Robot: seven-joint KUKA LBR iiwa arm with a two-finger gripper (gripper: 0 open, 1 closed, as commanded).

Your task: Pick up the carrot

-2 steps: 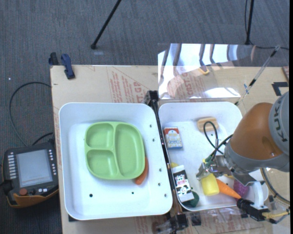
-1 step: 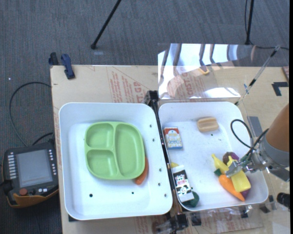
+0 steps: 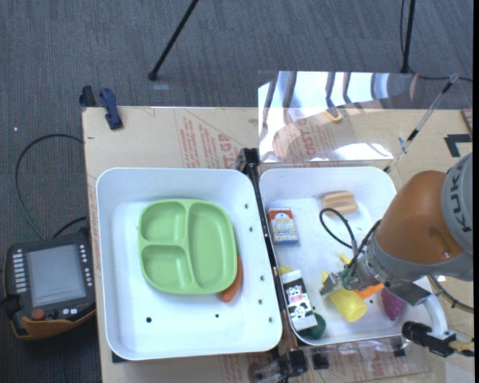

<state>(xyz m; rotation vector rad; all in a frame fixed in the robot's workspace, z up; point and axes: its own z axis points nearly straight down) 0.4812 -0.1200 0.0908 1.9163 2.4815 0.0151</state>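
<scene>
The carrot [image 3: 232, 286] is an orange piece in the left bin [image 3: 120, 325], mostly tucked under the lower right edge of a green divided plate [image 3: 187, 246]. My gripper [image 3: 336, 281] hangs low in the right bin [image 3: 375, 183], well to the right of the carrot and across the wall between the bins. It sits just above a yellow cup [image 3: 349, 305]. The gripper's body hides what lies directly beneath it.
The right bin also holds a small red and white box [image 3: 283, 224], a tan bread-like piece [image 3: 340, 203], a black and white carton [image 3: 299, 298], a dark green item [image 3: 315, 325], a purple item [image 3: 393, 304], a small orange piece [image 3: 370, 291] and a black cable loop [image 3: 335, 228].
</scene>
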